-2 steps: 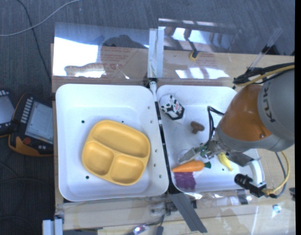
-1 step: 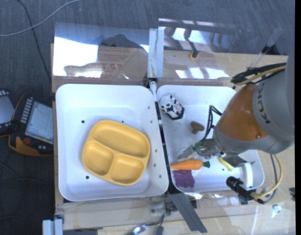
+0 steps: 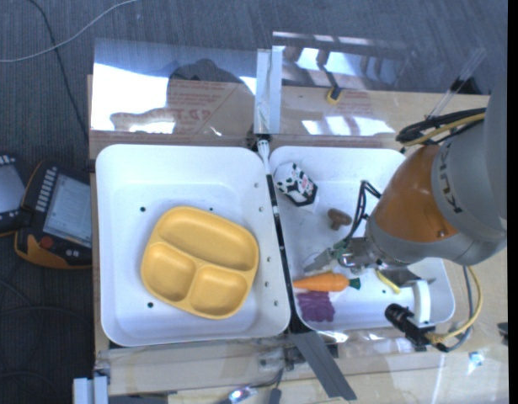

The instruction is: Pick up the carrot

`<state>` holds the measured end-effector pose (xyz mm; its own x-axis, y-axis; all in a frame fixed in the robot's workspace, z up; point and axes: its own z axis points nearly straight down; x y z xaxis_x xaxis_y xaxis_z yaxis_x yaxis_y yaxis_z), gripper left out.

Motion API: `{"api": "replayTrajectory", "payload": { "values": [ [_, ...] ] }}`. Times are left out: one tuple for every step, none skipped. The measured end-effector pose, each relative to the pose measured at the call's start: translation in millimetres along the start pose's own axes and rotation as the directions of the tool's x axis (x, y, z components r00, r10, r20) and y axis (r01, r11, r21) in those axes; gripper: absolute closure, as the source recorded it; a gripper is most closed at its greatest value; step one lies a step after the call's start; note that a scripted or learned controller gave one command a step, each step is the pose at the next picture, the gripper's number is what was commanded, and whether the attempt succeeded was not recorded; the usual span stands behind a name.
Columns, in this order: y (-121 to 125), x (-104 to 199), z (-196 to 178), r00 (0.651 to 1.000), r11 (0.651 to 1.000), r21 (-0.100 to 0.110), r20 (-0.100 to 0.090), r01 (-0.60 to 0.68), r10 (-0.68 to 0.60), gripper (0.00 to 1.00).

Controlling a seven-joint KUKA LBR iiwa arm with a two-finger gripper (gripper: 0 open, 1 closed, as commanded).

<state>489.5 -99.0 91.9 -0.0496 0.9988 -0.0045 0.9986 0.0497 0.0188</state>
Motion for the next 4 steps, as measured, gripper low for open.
{"api": "replayTrajectory", "payload": {
  "values": [
    [1.1, 0.2, -0.3, 0.992, 0.992, -0.002, 0.004, 0.128, -0.128, 0.00],
    [-0.1, -0.8, 0.2, 1.000, 1.000, 0.002, -0.006, -0.015, 0.015, 0.00],
    [0.0, -0.6, 0.3, 0.998, 0.998, 0.002, -0.006, -0.058, 0.058, 0.00],
    [0.2, 3.4, 0.3, 0.978, 0.978, 0.002, -0.002, -0.207, 0.207, 0.00]
  ]
}}
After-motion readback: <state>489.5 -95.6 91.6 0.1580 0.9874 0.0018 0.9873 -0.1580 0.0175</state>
